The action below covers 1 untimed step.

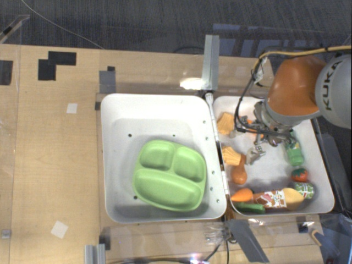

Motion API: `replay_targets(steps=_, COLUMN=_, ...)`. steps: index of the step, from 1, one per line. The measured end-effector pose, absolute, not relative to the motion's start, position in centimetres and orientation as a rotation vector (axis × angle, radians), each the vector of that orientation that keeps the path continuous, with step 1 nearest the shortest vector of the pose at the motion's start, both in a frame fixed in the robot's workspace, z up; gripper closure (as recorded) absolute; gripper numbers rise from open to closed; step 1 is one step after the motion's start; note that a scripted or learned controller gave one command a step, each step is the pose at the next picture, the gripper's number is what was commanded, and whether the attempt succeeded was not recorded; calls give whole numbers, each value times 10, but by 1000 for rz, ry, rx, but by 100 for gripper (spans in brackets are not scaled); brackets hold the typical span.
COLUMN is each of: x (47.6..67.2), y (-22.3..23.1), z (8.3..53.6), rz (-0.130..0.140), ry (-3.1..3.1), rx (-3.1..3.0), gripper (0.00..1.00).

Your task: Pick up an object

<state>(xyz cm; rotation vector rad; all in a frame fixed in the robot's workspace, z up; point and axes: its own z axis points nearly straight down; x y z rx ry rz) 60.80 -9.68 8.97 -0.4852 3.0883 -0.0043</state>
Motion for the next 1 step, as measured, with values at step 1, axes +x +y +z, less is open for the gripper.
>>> replay_targets(steps=1, x=543, y=-90, z=91, rz=-5, ry=3087, rx=-484, gripper=0)
